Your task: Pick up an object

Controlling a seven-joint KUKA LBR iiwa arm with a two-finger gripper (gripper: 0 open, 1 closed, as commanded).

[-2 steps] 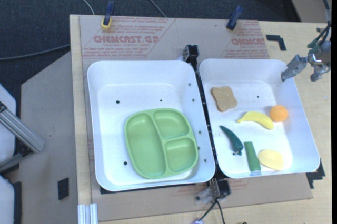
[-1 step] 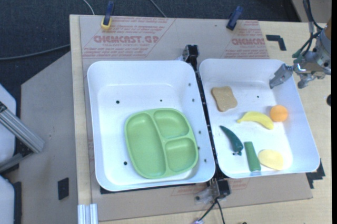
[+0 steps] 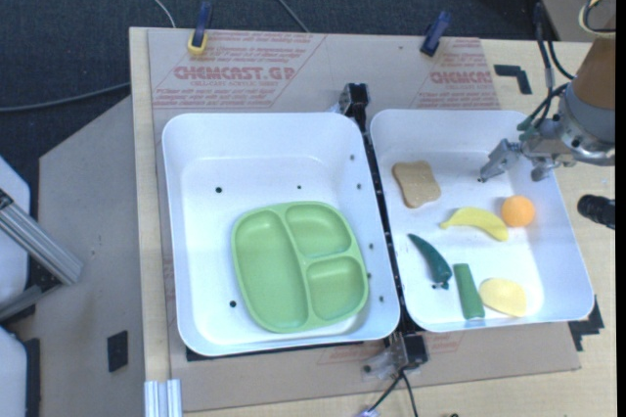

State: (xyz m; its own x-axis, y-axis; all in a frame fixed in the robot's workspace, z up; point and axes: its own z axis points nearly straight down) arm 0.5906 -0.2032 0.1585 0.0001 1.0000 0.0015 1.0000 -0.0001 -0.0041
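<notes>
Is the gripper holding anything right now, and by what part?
Nothing is held. The gripper hangs open above the right bin, its jaws apart, clear of the orange.

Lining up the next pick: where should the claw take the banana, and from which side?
Grip the banana across its thick middle, coming straight down from above. It lies flat, long axis left-right, so close across its narrow width. The orange ball sits close by its right end, so stay left of that.

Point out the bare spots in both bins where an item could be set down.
Left bin: bare floor behind and left of the green divided plate. Right bin: a patch at the back, behind the bread slice. Crowded around the banana, orange and dark green pepper.
</notes>
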